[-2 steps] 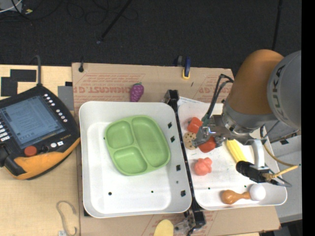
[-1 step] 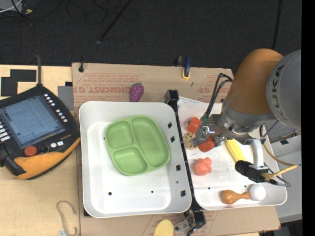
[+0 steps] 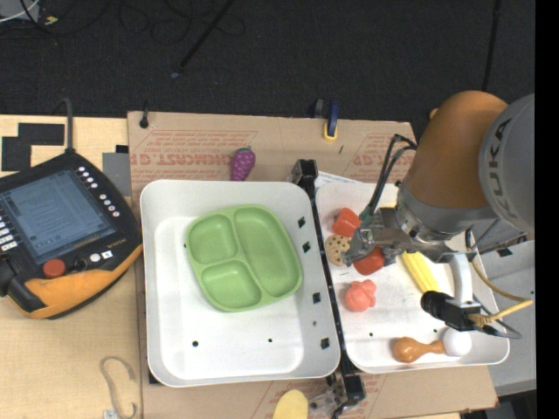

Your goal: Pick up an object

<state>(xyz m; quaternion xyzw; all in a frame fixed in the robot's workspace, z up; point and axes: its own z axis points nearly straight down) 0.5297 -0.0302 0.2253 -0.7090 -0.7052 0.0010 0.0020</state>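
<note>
**Arm low over the right bin, end effector among the toy food**

The bench (image 3: 79,347) carries two white bins side by side. The left bin (image 3: 175,339) holds a green divided plate (image 3: 243,257), tilted toward 11 o'clock. The grey arm (image 3: 467,168) reaches in from 3 o'clock over the right bin (image 3: 384,330). Its end effector (image 3: 365,250) sits low among the objects; a red piece (image 3: 370,263) lies right at its tip, but whether the fingers grip it cannot be told. An orange-red piece (image 3: 345,222) lies at 11 o'clock from the tip, a speckled cookie (image 3: 337,249) at 9 o'clock, a pink toy (image 3: 360,296) at 6 o'clock, a yellow corn cob (image 3: 422,271) at 4 o'clock. A tan drumstick (image 3: 416,349) lies near the bin's front edge.
</note>
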